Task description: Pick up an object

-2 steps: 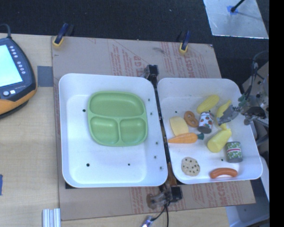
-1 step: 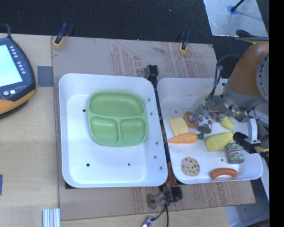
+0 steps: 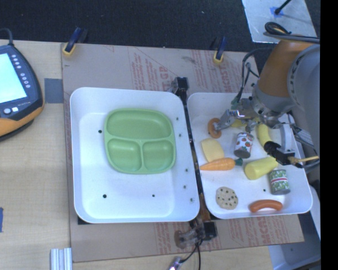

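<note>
The claw (image 3: pixel 240 115) hovers low at the far edge of the right bin (image 3: pixel 304 204), beside a small can (image 3: pixel 244 144); its grip cannot be told.

Smooth, slightly glossy white plastic for both bins (image 3: pixel 81 151); matt green plastic for the divided plate (image 3: pixel 139 140) in the left one. Brown printed cardboard (image 3: pixel 152 66) beneath, on pale wood-grain bench (image 3: pixel 22 207). Glossy plastic toy carrot (image 3: pixel 217 164), right bin.

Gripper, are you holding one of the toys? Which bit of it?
It cannot be told. The gripper is low over the right bin, near the doughnut and the little can, but nothing is clearly between its fingers.
</note>
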### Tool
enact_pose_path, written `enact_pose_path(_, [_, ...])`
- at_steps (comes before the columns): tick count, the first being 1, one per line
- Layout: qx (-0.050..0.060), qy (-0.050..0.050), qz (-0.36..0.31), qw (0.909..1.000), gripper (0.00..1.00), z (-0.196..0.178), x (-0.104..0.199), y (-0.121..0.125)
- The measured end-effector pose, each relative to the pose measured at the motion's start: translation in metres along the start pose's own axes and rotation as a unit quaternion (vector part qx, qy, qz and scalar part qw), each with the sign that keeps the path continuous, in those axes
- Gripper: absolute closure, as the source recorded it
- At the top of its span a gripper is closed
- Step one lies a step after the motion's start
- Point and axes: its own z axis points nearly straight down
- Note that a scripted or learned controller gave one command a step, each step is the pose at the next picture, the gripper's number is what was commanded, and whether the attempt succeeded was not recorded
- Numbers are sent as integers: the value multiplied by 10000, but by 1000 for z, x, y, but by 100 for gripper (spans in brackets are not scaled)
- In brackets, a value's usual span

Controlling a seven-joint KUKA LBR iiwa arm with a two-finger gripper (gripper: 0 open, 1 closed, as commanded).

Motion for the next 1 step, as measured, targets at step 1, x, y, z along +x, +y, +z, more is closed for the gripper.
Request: enact_pose_path(1, [21, -5, -1, 10000, 0, 2, 16, -66])
